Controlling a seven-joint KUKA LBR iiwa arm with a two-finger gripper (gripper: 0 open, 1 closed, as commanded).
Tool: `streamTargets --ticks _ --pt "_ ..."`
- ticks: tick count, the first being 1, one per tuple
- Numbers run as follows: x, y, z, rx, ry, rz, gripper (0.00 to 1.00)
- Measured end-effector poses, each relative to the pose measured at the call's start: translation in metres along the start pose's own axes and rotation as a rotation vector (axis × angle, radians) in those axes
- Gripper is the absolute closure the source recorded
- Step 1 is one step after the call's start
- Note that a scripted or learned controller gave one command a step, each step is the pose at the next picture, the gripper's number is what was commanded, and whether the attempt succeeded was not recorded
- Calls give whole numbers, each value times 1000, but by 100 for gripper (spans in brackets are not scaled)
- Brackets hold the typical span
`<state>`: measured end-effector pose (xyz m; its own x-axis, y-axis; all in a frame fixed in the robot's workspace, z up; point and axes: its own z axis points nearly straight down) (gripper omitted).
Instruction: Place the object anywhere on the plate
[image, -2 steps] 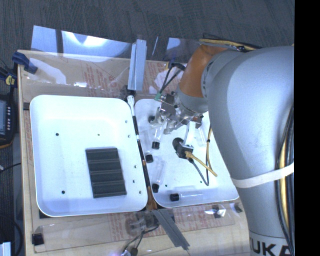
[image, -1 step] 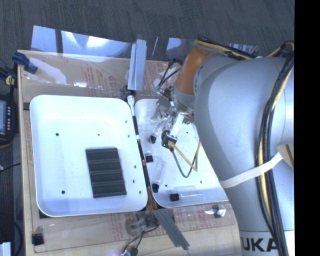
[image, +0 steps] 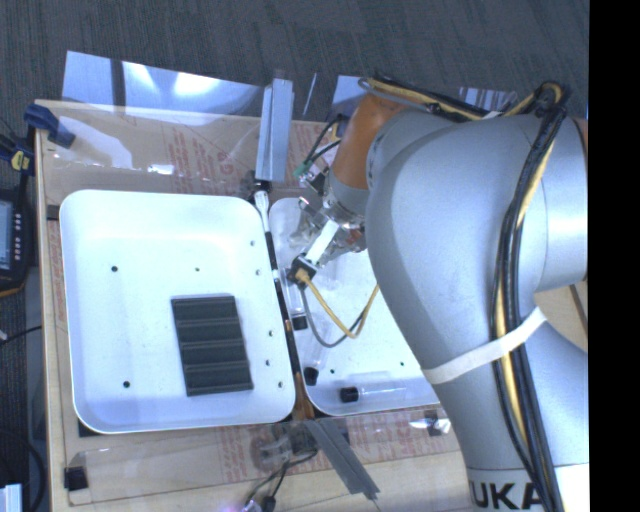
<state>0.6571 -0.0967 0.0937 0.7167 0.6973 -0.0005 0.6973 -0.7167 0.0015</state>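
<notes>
A dark grey ribbed rectangular plate (image: 211, 345) lies flat near the front edge of the left shallow white bin (image: 100, 230). My gripper (image: 315, 230) hangs over the right white bin (image: 330, 405), at its back left corner; I cannot tell whether it is open or holding anything. A clear tube with a black cap (image: 375, 390) lies along that bin's front edge.

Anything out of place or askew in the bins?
Nothing stands out. The dark ribbed plate lies flat in the left bin, roughly square with its walls. A small black piece lies near the front edge of the right bin; the arm hides most of that bin.
</notes>
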Motion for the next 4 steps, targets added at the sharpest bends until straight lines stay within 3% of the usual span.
streamTargets --ticks 1,2,3,4 --pt "-28 -21 2 -1 -6 485 100" --pt "-13 -7 1 2 -1 566 100" --pt "-5 -4 1 -3 -3 424 100" --pt "-6 -7 2 2 -1 566 100"
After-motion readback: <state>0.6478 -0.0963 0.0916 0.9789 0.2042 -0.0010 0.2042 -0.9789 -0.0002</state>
